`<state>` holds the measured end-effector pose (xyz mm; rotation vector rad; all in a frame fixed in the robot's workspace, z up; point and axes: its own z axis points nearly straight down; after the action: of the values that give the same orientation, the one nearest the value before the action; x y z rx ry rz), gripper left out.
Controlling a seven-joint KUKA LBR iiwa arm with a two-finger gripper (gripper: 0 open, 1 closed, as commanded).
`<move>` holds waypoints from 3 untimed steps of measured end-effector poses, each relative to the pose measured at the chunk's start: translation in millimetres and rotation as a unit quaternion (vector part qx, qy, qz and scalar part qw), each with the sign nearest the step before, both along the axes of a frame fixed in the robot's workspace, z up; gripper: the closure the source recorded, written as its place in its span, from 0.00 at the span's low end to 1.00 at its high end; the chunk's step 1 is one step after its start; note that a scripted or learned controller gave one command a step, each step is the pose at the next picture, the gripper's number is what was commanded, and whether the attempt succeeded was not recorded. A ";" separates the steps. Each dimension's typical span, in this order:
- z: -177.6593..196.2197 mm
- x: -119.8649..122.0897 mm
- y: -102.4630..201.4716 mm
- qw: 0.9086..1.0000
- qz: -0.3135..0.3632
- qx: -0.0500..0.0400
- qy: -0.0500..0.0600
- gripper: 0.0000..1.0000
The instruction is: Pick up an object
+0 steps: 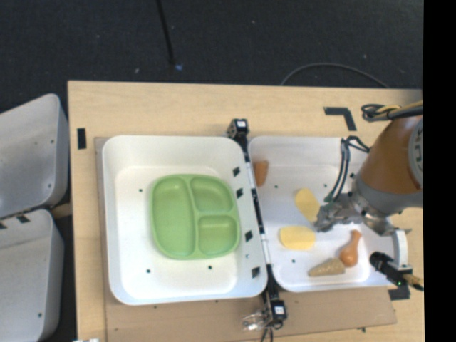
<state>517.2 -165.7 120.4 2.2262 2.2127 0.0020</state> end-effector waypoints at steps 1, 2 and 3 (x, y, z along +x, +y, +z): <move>62.8 3.0 -7.6 1.000 0.003 -0.001 -0.002 1.00; 117.4 5.0 -9.3 1.000 0.004 -0.001 -0.003 1.00; 164.7 6.5 -10.7 1.000 0.005 -0.001 -0.002 1.00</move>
<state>523.7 -176.4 285.2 2.2128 2.2204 0.0049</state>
